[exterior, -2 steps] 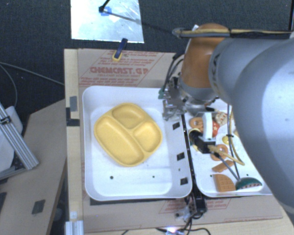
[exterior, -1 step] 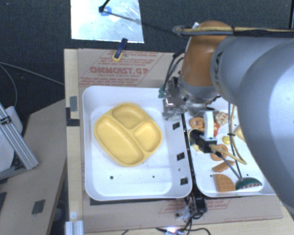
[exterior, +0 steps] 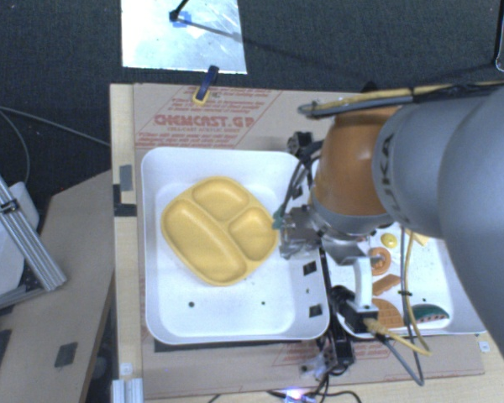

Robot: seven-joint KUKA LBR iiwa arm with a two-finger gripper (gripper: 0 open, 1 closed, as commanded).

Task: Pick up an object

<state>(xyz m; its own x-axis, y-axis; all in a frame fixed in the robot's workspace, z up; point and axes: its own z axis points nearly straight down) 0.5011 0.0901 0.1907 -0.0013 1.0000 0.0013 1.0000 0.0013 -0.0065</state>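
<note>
The yellow divided plate (exterior: 218, 229) lies flat in the left white bin (exterior: 176, 326), a little above its middle, three compartments facing up. My end effector (exterior: 296, 240) hangs just beside the plate's right edge, over the strip where the two bins meet; I cannot tell how it stands, as my own wrist covers it. Above it sits my orange band (exterior: 349, 170) and the grey arm (exterior: 454, 158). The right bin (exterior: 441, 263) holds what look like small orange and yellow pieces (exterior: 385, 263), partly hidden. Both bins rest on cardboard (exterior: 206, 112) on the desk (exterior: 76, 250).
</note>
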